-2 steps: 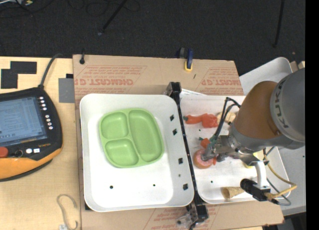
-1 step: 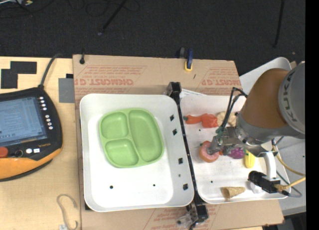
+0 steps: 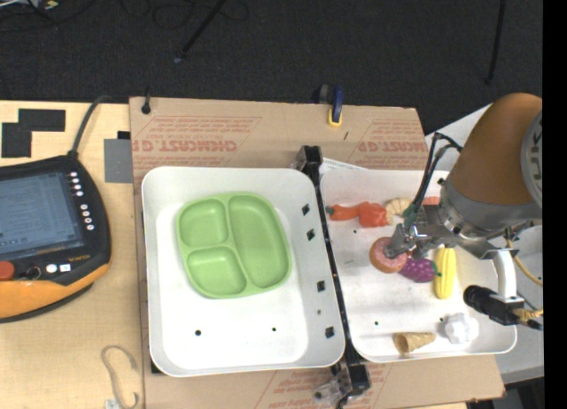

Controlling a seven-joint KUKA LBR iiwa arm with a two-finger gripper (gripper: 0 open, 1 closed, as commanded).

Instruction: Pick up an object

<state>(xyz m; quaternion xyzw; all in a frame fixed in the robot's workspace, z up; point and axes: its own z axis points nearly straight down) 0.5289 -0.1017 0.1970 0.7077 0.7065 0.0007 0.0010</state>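
Pink round donut (image 3: 386,257); claw (image 3: 409,237) just above it

left bin (image 3: 168,327): green divided plate (image 3: 234,244); right bin (image 3: 372,327): gripper (image 3: 409,241) over pink donut (image 3: 386,257); grapes (image 3: 419,269), corn (image 3: 444,273) beside
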